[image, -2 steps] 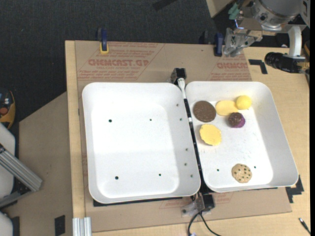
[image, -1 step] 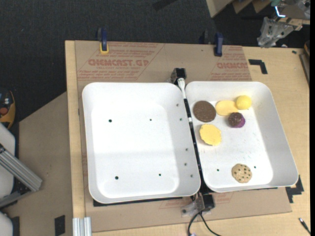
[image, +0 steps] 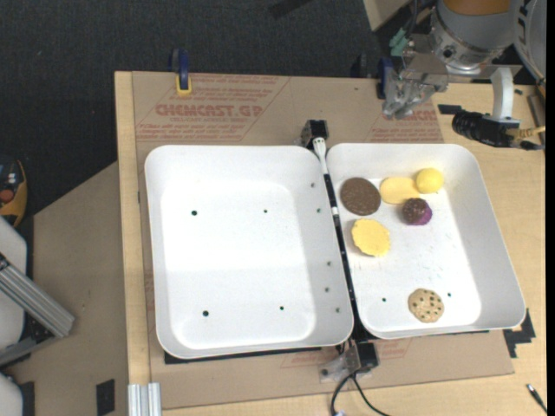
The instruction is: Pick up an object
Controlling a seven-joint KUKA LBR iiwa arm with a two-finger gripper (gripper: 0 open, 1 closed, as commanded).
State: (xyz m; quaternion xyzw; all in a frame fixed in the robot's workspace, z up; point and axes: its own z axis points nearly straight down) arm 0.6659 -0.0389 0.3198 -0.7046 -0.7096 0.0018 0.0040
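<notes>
Below end effector [image: 401,102], state unclear, w/ 5 food items in right bin [image: 486,232], well apart.

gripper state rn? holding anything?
Hand: above the bench behind the right bin, nothing held; open or closed cannot be told.

Grey arm with orange band [image: 473,11] cut off by top edge. Two-finger gripper [image: 401,102] blurred; finger state unreadable.
</notes>
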